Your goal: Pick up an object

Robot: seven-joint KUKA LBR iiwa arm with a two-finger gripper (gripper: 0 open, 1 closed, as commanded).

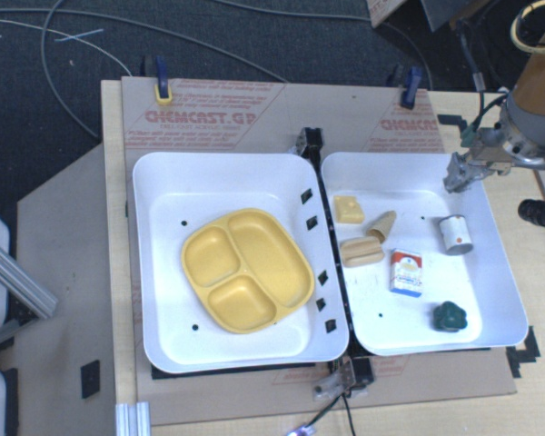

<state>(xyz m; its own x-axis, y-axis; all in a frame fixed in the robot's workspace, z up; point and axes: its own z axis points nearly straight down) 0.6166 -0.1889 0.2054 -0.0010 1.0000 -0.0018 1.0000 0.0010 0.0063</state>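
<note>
The right bin [500, 284] holds several small objects. A pale yellow block [349, 209] lies at its far left, with a tan cone-like piece [381, 223] and a tan bread-like piece [361, 251] beside it. A small red and blue carton [406, 272] lies in the middle. A grey can [454, 234] lies on its side at the right, and a dark green lump [450, 316] sits near the front. My gripper [458, 174] hangs over the bin's far right corner, above and behind the can, holding nothing that I can see.
The left bin [154, 243] contains a yellow divided plate [247, 269]. A black divider with clips [322, 243] runs between the bins. Blue clamps [163, 87] hold the board at the back. Cables [73, 34] trail over the dark floor.
</note>
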